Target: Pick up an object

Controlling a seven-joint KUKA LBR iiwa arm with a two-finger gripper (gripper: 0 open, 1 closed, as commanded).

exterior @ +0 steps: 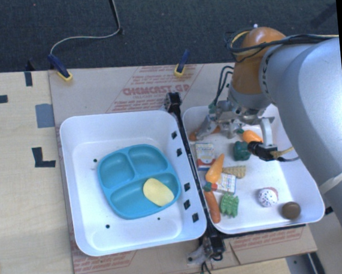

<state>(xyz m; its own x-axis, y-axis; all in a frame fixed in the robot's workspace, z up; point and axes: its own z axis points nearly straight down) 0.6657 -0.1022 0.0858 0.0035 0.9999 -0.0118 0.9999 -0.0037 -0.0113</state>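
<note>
Well left of the jaws (224,124), a yellow object (158,192) lies on the blue divided plate (126,168) in the left bin (80,190). Just below the jaws, whose state I cannot tell, an orange carrot (214,168), a green toy (240,151) and a white ball (267,197) lie in the right bin (306,201).

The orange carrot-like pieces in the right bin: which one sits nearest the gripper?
The small orange piece beside the gripper; the other two lie lower, near the divider.
</note>
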